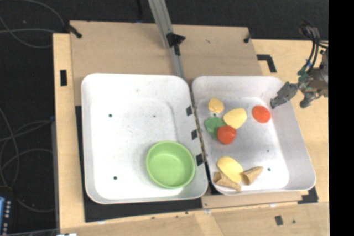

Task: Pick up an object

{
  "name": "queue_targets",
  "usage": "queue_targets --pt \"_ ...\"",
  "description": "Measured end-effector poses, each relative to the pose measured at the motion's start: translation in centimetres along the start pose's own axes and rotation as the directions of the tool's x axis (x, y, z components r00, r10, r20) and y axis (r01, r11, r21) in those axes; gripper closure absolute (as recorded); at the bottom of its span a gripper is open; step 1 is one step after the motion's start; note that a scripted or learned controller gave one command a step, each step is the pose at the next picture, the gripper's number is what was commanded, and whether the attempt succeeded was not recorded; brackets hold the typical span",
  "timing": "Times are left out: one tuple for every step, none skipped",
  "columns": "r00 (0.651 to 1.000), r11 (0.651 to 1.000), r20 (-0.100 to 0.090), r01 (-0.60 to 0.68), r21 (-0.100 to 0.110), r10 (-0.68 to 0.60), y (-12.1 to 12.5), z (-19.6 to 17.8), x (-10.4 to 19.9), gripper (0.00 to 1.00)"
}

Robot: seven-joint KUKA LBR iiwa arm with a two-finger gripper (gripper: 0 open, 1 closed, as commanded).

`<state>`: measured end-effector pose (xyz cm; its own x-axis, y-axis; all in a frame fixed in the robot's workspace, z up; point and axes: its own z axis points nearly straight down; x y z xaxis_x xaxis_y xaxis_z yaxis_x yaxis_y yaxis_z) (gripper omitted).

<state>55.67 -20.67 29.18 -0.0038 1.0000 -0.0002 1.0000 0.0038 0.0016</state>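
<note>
Count, placed relative to the green bowl (170, 164). Bins: two, the left white bin (110, 96) holding the bowl and the right white bin (287, 146) beside it. Bowls: one. In the bin right of the bowl I count three yellow pieces (235, 117), two red-orange round pieces (261, 114), one green piece (212, 124), and two tan cone-shaped pieces (252, 174).

Small toys (235, 118) clustered in right bin (293, 141)

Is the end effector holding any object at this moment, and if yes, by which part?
Nothing is held. The end effector is open at the right bin's upper right edge, with no object between its fingers.
</note>
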Motion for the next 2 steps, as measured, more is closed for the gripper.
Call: queue_targets --pt "1.0 1.0 0.0 0.0 0.0 0.0 0.0 0.0 0.0 0.0" --pt "1.0 1.0 0.002 -0.005 0.006 0.005 0.7 5.2 -0.8 0.0"
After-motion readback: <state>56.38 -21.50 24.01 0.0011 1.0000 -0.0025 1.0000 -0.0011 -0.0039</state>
